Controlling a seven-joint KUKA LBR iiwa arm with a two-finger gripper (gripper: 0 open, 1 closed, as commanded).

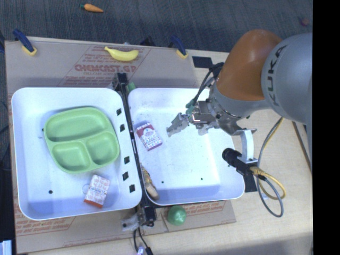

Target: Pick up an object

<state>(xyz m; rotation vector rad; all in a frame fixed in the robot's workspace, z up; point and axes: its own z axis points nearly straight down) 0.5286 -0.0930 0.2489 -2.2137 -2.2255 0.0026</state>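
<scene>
My gripper [188, 127] hangs over the middle of the right bin [212, 187], under the orange wrist band. Its fingers stand open with nothing between them. A small red and white packet [149, 136] lies flat on the right bin's floor, a little to the left of the gripper and apart from it. In the left bin [26, 195] a green divided plate [81, 138] sits in the middle. Another red and white packet [97, 190] lies near that bin's front edge.
A tan object [149, 185] rests at the front of the black divider [129, 142] between the bins. A green ball [176, 214] sits on the cardboard in front of the right bin. A yellow banana [122, 52] lies behind the bins. Black cable loops hang at the right.
</scene>
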